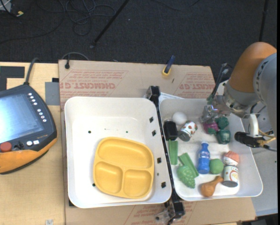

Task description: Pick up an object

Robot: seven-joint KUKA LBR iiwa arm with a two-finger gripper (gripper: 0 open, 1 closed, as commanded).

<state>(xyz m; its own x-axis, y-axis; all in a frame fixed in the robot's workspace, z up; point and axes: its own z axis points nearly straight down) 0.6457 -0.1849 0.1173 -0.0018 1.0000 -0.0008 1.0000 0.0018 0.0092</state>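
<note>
I can't tell how my tool (pixel 210 112) is set above the magenta toy (pixel 210 125); it looks light, rounded, best pinched across its middle.

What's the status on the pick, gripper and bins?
Gripper low in right white bin, over magenta and dark green toys. Nothing seen gripped. Blue plastic bottle untouched. Yellow divided tray in left bin.

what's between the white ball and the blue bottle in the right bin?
In the camera view, a small red-and-white can lies on its side between the white ball and the blue bottle, close to the ball; below the can, bare bin floor reaches the bottle.
</note>
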